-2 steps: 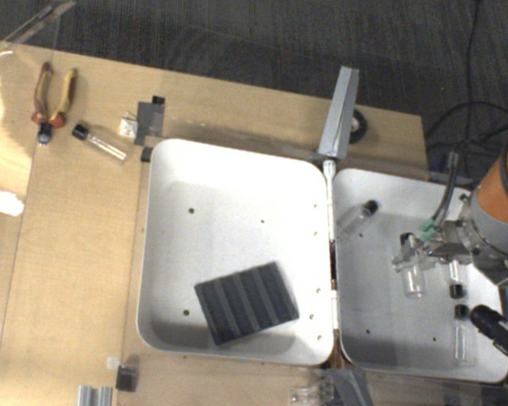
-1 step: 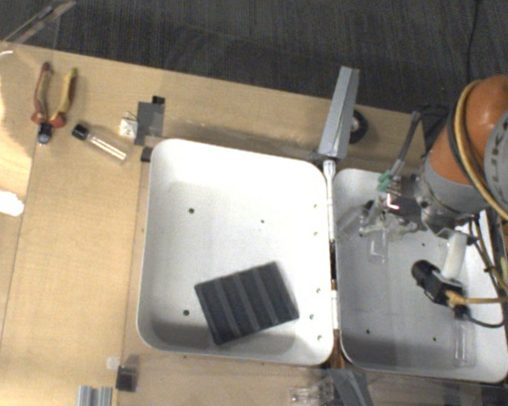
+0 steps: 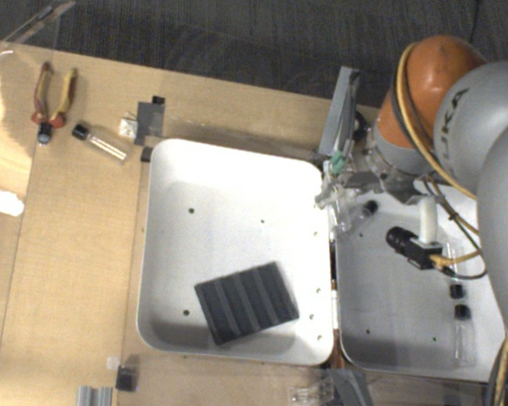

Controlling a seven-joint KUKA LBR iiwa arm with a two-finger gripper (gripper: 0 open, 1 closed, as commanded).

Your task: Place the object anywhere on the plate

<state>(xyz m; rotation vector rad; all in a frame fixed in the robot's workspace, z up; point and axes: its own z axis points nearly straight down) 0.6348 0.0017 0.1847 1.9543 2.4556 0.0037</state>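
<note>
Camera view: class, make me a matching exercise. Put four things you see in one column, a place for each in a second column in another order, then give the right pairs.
Things:
1. ribbed pad
2. pliers
3. gripper
4. vial

Places:
A. on the bench, at the far left
B. near the front of the left bin
C. over the wall between the two bins
D. on the bench between the pliers and the left bin

Pairs: 1-B, 2-A, 3-C, 4-D
</note>
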